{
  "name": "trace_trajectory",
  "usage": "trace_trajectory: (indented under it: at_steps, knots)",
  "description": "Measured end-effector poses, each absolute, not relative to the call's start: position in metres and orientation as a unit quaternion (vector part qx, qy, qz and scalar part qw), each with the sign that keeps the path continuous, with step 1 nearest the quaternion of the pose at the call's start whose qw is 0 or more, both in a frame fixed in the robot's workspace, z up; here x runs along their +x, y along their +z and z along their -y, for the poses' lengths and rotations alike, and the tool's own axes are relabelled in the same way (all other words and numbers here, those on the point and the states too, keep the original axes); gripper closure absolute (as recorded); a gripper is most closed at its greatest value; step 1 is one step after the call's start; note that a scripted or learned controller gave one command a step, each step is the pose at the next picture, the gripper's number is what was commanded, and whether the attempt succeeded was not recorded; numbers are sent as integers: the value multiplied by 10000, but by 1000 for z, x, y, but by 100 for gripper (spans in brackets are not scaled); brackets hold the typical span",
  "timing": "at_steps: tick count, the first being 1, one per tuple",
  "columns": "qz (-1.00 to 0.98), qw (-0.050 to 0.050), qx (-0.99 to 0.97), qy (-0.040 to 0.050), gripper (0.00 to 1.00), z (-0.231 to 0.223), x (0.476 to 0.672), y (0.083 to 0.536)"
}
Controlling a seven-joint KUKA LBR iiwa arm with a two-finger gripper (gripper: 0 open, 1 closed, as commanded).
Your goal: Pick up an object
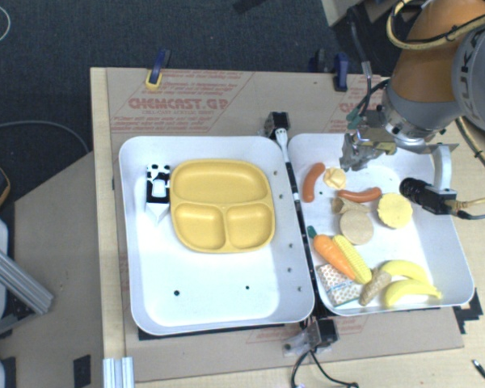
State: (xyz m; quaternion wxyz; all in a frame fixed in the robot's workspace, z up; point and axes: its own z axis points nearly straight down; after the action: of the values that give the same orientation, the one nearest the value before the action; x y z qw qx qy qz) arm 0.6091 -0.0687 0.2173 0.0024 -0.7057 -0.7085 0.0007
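The arm's end effector (352, 158) hangs over the right bin (461, 257) on the counter, just above a small yellow piece (335, 178) near two sausages (310, 181) — how far open it stands cannot be told, and nothing is seen in its hold. The toy food lies packed close — a descent here could clip a neighbour and knock the target aside.

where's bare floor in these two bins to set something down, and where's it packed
Left bin: bare floor in front of the yellow divided plate, down to the near rim, plus a thin strip along its left wall below the small black-and-white item. Right bin: crowded with toy food, sausages to bananas; the gripper hangs over its far end.
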Motion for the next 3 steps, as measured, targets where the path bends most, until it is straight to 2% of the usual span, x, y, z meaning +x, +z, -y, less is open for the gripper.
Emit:
trace_trajectory:
  at_steps: [2, 3]
  knots:
    - [7081, 25, -7061, 12, 100, -5, 544, 207]
    - [7085, 23, -7057, 6, 100, -38, 519, 219]
